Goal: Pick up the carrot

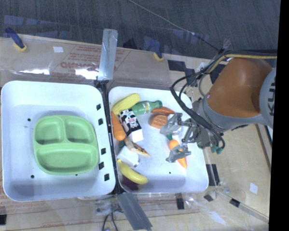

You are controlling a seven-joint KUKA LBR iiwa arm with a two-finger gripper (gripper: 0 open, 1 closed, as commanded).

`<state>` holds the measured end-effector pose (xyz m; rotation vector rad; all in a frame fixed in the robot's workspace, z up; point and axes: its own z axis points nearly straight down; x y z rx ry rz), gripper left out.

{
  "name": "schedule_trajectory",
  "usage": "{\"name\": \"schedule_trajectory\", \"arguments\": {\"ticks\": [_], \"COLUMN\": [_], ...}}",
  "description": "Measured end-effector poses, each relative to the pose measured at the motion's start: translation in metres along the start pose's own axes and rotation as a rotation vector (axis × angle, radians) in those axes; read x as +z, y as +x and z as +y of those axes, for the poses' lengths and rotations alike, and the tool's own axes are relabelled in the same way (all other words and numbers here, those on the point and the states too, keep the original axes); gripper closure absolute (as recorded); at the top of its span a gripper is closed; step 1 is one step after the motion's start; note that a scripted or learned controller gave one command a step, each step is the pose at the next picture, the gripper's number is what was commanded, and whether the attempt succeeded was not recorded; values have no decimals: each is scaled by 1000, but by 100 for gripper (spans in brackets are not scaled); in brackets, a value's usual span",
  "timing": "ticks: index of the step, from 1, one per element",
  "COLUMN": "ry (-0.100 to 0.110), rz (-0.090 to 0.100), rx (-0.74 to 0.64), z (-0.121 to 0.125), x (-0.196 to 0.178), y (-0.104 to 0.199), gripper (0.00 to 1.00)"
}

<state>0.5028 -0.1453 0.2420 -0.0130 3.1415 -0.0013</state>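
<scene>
Green sectioned plate [64, 144] sits in the left bin [8, 129]. Right bin [199, 176] holds toy foods: yellow bananas [126, 103], a milk carton [131, 122], a green bottle [146, 107]. Gripper [176, 141] hangs over the bin's right part, fingers spread around the small orange carrot [177, 152], lying on the floor there.

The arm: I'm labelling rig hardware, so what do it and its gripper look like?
The arm is grey, with a wide, rounded orange band above the wrist. Black cables loop along its left side, and part of a dark letter shows on its grey shell. The gripper is silvery metal, with two fingers.
</scene>
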Motion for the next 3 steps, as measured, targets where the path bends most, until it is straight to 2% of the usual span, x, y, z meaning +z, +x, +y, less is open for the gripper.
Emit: {"name": "schedule_trajectory", "arguments": {"ticks": [1,2,3], "ry": [-2,0,1], "rz": [2,-3,-6], "rx": [-259,-364,-372], "z": [-27,-65,-62], "x": [149,149,138], "y": [-35,-65,-67], "gripper": [0,0,100]}}
